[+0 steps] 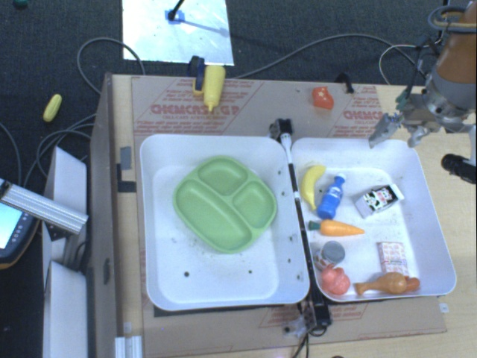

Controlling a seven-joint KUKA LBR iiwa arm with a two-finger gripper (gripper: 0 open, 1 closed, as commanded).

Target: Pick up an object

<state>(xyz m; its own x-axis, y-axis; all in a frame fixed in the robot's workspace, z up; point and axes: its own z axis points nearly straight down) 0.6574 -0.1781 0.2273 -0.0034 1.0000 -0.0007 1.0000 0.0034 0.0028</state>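
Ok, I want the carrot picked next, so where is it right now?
The carrot lies in the right bin, near its left side, just below the blue bottle and above the small grey can.

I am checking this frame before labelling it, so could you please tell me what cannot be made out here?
- The tool, camera view: small and blurred, so its finger state is unreadable.
- Arm: cut off by the top right edge.
- Small box: its print is too small to read.
- Pink toy: sits against the right bin's front corner, shape unclear.
- Round grey item: too small to identify.
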